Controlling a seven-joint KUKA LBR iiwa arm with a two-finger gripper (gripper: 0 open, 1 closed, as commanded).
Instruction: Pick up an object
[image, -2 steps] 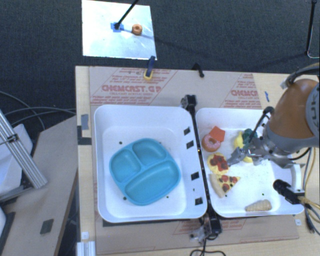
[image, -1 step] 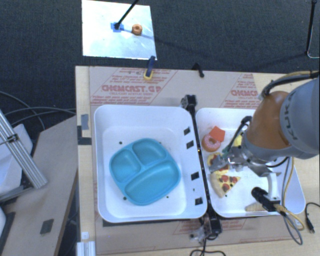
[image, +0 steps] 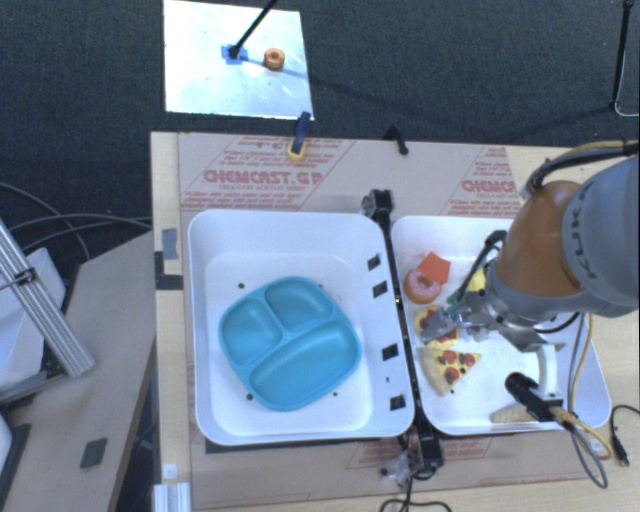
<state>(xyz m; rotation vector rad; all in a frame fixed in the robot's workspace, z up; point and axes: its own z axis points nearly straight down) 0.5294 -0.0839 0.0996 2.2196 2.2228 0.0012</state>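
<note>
The right bin (image: 600, 400) holds several toy foods. An orange block (image: 434, 267) lies near its far left, with a pink ring (image: 422, 287) just in front of it. A pizza slice (image: 450, 364) lies nearer the front. My gripper (image: 443, 323) hangs low over the bin's left part, between the pink ring and the pizza slice, right above a small red-and-yellow piece (image: 429, 321). The arm covers the middle of the bin. A bit of yellow (image: 478, 281) peeks out beside the wrist.
The left bin (image: 215, 250) bears a blue divided plate (image: 289, 342). A black divider (image: 398, 330) runs between the two bins. A tan flat piece (image: 508, 413) lies at the right bin's front edge.
</note>
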